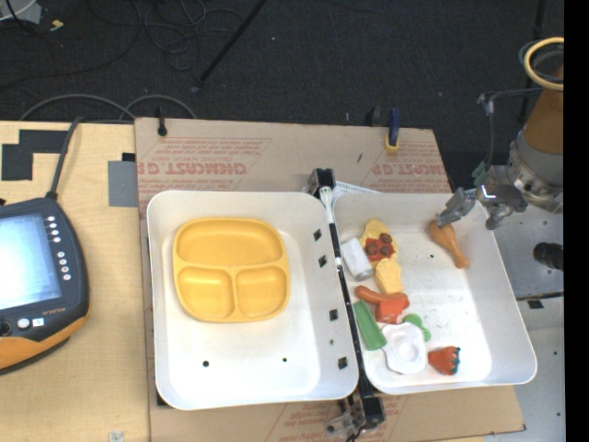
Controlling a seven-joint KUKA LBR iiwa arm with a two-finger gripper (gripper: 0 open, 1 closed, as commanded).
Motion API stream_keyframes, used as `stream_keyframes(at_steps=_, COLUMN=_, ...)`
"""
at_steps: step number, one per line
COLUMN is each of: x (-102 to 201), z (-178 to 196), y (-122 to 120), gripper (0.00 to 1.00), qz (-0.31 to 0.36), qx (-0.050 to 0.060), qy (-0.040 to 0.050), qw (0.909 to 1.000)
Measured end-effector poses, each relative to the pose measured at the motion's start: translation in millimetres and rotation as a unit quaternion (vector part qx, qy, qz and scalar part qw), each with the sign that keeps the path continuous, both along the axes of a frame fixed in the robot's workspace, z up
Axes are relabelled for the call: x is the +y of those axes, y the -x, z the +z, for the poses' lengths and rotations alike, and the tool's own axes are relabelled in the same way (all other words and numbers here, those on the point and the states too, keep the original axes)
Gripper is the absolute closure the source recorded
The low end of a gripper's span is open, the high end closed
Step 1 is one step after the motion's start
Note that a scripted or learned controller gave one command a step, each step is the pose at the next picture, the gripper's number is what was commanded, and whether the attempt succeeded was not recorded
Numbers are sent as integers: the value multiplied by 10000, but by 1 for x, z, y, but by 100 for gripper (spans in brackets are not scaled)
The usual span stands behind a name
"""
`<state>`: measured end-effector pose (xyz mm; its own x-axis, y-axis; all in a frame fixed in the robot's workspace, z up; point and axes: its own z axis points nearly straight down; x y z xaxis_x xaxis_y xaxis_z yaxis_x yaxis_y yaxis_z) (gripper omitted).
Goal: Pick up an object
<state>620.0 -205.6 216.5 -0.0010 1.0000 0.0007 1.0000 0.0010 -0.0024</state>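
Cardboard-topped bench, two white bins. The right bin (515,339) holds the toys; a drumstick (448,241) lies at its far right. The gripper (479,208) hangs just over it, fingers spread, holding nothing. Best drop straight, straddle the shaft, then close.

The tool (477,206) is hovering at the right bin's (515,339) far right edge, with an orange drumstick-shaped piece (449,241) lying just beside it. Open white floor is stretching toward the near rim below the tool. Toys (386,293) are crowding the bin's left side along the divider.
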Motion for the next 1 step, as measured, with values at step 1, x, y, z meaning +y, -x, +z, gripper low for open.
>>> stream_keyframes(at_steps=1, x=0, z=10, y=0, gripper=100, qz=7, qx=1, qy=-2, qw=10000)
